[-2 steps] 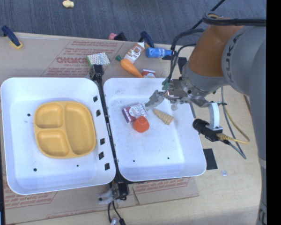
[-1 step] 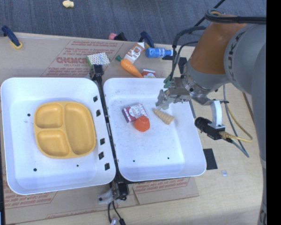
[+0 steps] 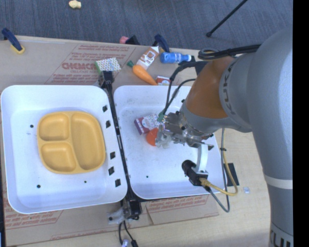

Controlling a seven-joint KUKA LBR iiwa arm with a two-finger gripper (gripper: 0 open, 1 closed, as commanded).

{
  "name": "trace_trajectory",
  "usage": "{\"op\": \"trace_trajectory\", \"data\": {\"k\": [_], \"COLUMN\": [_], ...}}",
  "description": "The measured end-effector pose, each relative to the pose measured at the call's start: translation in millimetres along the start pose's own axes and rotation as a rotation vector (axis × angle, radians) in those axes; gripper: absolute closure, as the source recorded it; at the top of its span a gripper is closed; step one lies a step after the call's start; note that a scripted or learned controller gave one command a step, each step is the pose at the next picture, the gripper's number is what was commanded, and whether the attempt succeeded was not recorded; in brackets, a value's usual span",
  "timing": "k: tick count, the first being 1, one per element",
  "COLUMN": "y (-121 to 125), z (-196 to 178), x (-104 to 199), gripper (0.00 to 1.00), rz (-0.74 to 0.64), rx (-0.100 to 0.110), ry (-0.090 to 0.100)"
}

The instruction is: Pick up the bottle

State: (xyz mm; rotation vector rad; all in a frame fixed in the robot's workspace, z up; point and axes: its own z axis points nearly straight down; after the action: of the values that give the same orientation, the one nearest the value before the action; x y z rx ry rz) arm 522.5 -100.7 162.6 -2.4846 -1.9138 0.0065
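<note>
1. A yellow divided plate (image 3: 71, 141) lies in the left bin (image 3: 15, 189).
2. The gripper (image 3: 164, 133) is low in the right bin (image 3: 159, 187), beside a red packet (image 3: 142, 124) and an orange piece (image 3: 152, 137).
3. Beyond the bins, a blue bottle (image 3: 174, 58), a carrot (image 3: 143, 74) and a small carton (image 3: 148, 57) rest on the cardboard (image 3: 67, 66).

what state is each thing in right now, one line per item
yellow divided plate: flat, upright, in the left bin
small bottle: lying on its side in the right bin, by the gripper
orange item: in the right bin, partly hidden under the gripper
carrot: lying on the cardboard beyond the bins
blue bottle: lying on its side outside the bins
gripper: low over the right bin, next to the small bottle
</note>
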Motion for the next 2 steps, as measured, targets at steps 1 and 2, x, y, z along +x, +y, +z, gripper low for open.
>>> {"op": "trace_trajectory", "data": {"k": [1,2], "y": [-53.1,-51.5], "z": [-28.1,-119.8], "x": [27.8,12.0], "gripper": [1.00,1.00], "rz": [0.228,0.226], "rx": [0.002,-0.004], "ry": [0.001,0.001]}}
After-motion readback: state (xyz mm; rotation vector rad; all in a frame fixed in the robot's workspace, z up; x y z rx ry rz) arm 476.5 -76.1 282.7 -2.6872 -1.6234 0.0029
